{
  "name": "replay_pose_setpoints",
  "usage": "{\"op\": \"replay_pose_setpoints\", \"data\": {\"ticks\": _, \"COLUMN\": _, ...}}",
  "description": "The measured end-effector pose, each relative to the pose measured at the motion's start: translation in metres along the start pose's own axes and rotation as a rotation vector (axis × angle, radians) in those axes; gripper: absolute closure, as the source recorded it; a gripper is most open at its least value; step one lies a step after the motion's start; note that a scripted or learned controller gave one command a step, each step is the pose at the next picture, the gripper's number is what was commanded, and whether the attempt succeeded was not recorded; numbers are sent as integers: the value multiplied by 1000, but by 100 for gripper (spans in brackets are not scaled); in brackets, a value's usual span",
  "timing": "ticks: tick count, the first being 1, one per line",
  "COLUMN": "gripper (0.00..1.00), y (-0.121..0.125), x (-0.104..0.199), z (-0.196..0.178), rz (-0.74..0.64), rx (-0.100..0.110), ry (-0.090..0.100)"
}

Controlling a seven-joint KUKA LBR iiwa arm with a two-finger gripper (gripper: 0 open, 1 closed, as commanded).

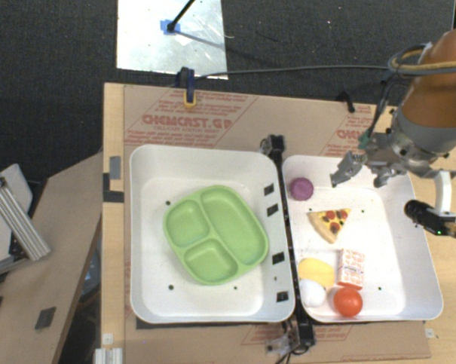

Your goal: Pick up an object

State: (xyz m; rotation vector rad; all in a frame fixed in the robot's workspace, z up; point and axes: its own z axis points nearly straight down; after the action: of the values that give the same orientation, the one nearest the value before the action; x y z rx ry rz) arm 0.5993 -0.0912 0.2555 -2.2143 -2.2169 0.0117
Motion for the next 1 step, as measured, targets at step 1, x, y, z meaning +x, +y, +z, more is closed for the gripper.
{"op": "replay_pose_setpoints", "data": {"ticks": 1, "gripper": 0, "y": 2, "x": 0, "z": -7, "rz": -2, "rx": -12, "ry": -1}}
